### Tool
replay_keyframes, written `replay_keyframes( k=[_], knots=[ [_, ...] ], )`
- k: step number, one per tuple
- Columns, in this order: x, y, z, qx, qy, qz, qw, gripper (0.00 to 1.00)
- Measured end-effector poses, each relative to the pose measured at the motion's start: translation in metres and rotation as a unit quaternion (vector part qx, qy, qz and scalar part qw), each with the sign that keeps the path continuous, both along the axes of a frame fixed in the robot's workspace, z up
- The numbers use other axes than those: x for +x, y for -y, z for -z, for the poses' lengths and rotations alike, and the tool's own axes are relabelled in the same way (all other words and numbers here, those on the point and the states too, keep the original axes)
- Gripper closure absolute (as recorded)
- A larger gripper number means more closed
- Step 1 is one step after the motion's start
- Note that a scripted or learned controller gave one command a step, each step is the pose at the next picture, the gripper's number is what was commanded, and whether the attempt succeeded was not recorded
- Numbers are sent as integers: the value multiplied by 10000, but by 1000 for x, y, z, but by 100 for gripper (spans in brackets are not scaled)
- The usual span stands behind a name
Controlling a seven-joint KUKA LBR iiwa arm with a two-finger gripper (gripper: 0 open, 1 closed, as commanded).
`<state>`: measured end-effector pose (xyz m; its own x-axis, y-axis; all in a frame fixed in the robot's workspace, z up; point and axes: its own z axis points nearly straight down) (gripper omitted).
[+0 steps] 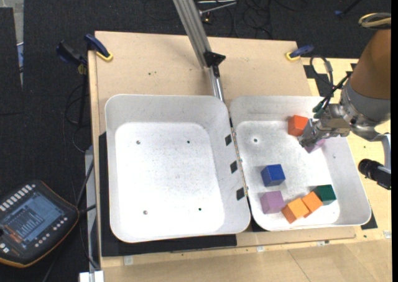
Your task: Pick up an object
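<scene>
- Claw (313, 141) down in the right bin (351, 175), toward that bin's two o'clock corner; a small purple piece (314, 146) just under the tips, touching or nearly so. Cannot tell whether the tips stand apart or together, nor whether they clamp that piece.
- Left bin (124, 119): nothing to say of contents; no business there for this move.
- Right bin, left to right: blue cube (272, 174) near the middle, lilac cube (271, 201) just beside it at six o'clock, orange block (296, 207) touching or nearly touching the lilac one at its four o'clock, green cube (324, 194) hard against that orange block's upper right.
- Orange cube (298, 125) just beside the claw, at about ten o'clock from the tips.
- Likely target: the purple piece beneath the claw, being far nearer than anything else; long axis too hidden to judge.
- Failing that, orange cube next nearest; blue cube well apart at eight o'clock.
</scene>
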<state>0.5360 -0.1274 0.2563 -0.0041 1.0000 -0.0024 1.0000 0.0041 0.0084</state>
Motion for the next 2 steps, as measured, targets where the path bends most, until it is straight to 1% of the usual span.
replay_keyframes(
  k=[1, 2],
  knots=[
    [1, 0, -18, 4, -23, 3, 10000, 100],
    [27, -46, -21, 13, -26, -17, 10000, 100]
  ],
)
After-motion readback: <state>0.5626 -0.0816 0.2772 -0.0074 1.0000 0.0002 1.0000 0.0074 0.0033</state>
